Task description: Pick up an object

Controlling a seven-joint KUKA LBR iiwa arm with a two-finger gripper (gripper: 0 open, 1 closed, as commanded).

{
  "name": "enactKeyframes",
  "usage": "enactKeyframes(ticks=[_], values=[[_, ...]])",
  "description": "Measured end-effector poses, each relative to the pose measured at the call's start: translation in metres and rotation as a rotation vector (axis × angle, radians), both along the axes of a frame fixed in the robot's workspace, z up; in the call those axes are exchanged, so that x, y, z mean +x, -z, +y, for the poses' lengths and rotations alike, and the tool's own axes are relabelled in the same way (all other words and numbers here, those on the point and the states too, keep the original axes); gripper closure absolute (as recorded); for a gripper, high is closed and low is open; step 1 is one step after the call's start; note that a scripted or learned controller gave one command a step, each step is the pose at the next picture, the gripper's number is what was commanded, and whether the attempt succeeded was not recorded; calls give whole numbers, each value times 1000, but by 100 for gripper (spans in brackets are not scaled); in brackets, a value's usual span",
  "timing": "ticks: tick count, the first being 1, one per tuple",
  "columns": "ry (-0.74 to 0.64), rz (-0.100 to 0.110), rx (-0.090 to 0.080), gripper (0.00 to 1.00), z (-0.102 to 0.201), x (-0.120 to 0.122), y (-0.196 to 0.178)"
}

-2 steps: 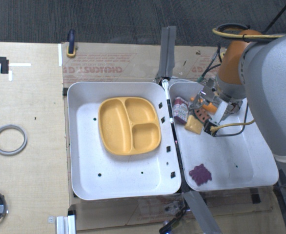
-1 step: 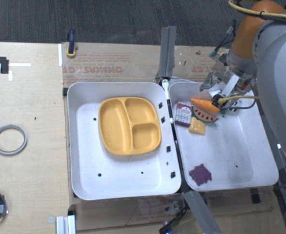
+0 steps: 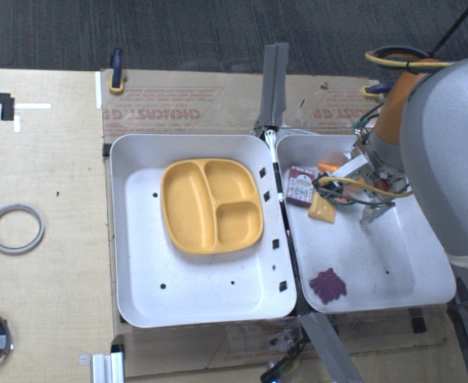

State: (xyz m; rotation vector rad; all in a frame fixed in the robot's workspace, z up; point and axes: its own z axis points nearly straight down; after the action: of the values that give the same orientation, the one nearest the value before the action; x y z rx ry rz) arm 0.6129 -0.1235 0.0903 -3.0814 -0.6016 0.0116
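Nearest the lens: the arm's broad grey body (image 3: 450, 166) fills the right side and hides the far right of the right bin (image 3: 394, 282).
Left bin (image 3: 130, 294): holds a yellow divided plate (image 3: 212, 205), lying flat near its middle, well apart from the walls.
Right bin contents: a purple scrap (image 3: 327, 286) lies alone near the front wall; a small printed packet (image 3: 301, 186) and a tan wedge (image 3: 323, 208) sit close together at the back left, beside the divider.
Gripper (image 3: 367, 191): low over the back of the right bin, amid cables and an orange piece.
Jaws: cannot tell how wide they stand, nor whether anything is between them.
Candidate object: the tan wedge or the packet, both just beside the gripper; which one is aimed at I cannot say.
Handling, judged: both look light. The wedge looks stiff, so a pinch across its flat sides should hold. The packet looks glossy and may slip, so take it across its narrow width.
Purple scrap, judged: looks soft and limp, likely to fold when pinched.
Edges: packet and wedge lie near the divider wall, leaving little room on that side for a finger.
Open room: the middle and front of the right bin floor lie bare, with free space for lifting straight up.
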Motion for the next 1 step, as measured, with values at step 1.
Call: enactKeyframes(ticks=[1], values=[[103,-5,-2,0,24,39,-66]])
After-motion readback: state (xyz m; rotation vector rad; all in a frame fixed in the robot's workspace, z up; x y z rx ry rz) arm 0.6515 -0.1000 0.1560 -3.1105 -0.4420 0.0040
